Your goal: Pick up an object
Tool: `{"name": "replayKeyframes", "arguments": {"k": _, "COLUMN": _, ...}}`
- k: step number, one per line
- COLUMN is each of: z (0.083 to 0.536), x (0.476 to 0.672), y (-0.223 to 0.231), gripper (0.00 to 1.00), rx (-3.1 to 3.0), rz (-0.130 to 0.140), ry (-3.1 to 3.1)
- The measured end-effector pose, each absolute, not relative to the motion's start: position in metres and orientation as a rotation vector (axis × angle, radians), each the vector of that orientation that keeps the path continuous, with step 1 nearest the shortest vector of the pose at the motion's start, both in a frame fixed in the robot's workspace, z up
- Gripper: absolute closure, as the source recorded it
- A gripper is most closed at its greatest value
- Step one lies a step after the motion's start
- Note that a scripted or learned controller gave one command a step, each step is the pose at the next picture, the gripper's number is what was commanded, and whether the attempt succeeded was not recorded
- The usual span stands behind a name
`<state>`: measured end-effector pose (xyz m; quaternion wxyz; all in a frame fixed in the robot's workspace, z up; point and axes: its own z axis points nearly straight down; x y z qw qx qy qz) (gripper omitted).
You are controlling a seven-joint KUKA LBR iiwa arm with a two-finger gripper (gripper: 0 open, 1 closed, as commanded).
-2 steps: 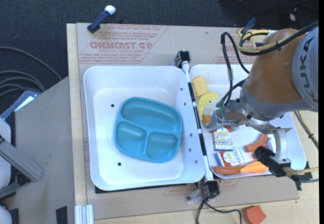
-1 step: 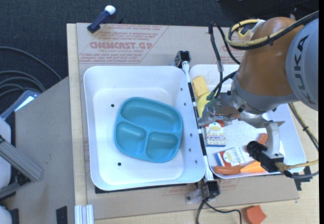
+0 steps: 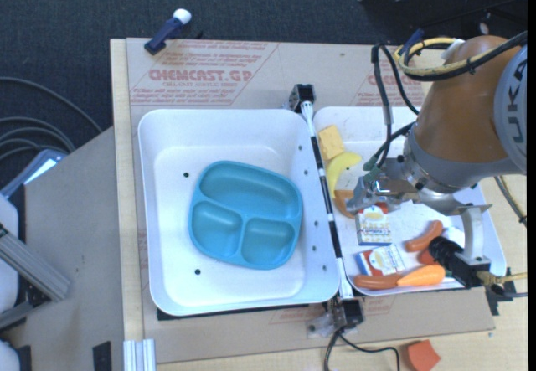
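Blue tray (image 3: 245,214) alone, left bin (image 3: 159,193)

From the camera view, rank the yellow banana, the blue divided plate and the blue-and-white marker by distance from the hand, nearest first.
Hand is in the right bin.
1. Yellow banana, right bin, just beside it.
2. Blue divided plate, left bin.
3. Blue-and-white marker, off the bins, top left.

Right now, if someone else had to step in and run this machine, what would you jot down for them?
Claw: low in the right bin, over the left end of the pile; whether it is open or shut cannot be told.
Things: right bin holds a yellow block, a banana-like yellow piece, two small printed packets, a red sausage shape and a carrot. Left bin holds a blue divided plate.
Done: nothing seen lifted.
Left: grasp one object and raise it.
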<state>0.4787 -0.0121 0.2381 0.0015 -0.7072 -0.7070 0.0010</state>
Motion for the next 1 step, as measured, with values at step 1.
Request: {"name": "replayKeyframes", "arguments": {"k": 1, "z": 0.2244, "x": 0.4787, "y": -0.0190, "gripper": 1.00, "rx": -2.220, "rz": 0.003, "ry": -2.218}}
